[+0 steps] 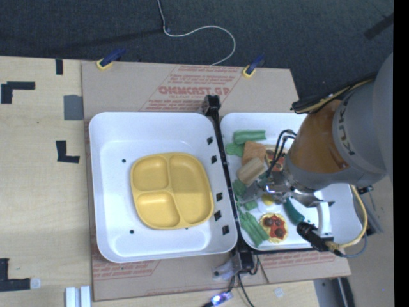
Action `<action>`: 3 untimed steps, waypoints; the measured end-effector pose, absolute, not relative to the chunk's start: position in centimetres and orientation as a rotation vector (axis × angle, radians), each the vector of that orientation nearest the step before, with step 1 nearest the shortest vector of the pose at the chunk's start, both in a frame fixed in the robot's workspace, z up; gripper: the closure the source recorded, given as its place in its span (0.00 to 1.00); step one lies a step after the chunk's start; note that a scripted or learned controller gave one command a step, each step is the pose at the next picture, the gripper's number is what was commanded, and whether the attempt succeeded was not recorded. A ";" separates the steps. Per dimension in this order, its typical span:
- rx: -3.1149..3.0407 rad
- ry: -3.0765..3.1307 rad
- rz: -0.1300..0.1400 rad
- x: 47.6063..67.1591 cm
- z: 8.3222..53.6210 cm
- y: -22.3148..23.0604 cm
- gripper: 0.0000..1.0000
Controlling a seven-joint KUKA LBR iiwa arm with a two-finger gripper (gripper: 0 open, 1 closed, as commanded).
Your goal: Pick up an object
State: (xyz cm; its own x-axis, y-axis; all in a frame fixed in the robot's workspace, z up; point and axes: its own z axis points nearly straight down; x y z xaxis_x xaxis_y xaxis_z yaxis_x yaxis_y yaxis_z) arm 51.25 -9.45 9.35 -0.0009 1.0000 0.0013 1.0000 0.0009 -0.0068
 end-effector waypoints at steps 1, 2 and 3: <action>-2.227 -2.222 0.001 51.3 8.7 -9.6 0.00; -2.228 -2.225 0.000 51.4 9.7 -9.6 1.00; -2.220 -2.223 -0.001 51.3 13.9 -9.4 1.00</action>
State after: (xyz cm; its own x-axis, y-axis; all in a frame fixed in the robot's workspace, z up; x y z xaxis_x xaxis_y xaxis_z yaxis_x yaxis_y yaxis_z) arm 51.29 -9.38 13.87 -0.0012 1.0000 0.0007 1.0000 0.0012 0.0006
